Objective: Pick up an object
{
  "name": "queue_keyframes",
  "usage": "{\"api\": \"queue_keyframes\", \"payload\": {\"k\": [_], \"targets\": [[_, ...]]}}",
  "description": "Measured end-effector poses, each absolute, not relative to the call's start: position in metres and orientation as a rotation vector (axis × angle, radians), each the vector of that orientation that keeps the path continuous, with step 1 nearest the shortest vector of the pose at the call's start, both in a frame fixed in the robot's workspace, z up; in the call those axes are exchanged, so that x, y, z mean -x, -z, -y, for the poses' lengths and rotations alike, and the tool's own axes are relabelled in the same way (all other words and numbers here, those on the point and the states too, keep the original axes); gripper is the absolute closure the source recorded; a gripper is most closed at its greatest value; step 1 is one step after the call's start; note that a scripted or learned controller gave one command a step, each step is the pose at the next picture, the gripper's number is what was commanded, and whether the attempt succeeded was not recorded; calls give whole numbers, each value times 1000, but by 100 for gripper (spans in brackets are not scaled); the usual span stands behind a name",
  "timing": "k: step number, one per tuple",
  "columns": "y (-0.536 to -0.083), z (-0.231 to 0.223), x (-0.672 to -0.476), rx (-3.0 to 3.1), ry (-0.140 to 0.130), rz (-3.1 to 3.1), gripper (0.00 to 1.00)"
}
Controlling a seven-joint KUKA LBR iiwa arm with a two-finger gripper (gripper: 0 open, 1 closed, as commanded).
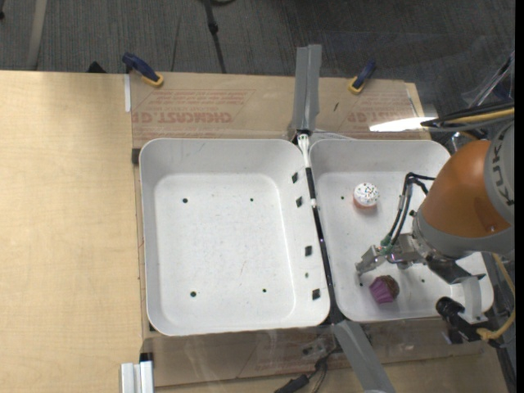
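Purple object (384, 289) in right bin (344, 219), just below gripper (370, 264). Fingers spread, nothing held. White ball (366, 195) nr bin's far side.

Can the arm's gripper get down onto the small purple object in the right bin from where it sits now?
Probably yes. The gripper hangs just above and beside the small purple object in the right white bin, with bare bin floor around it. The white speckled ball lies well apart, so nothing blocks the way.
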State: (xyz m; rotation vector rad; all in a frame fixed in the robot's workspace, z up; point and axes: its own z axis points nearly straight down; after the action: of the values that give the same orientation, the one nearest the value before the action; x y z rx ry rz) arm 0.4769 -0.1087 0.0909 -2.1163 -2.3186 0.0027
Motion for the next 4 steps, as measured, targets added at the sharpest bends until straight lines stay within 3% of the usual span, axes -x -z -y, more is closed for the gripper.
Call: {"api": "queue_keyframes", "payload": {"k": [1,2,3,4], "targets": [[-93,211,-515,1917,0,2489,0],[-97,109,-477,2237,-4,2202,0],[-91,93,-477,2327,-3,2107,0],[-235,185,-484,2462,-3,1954,0]]}}
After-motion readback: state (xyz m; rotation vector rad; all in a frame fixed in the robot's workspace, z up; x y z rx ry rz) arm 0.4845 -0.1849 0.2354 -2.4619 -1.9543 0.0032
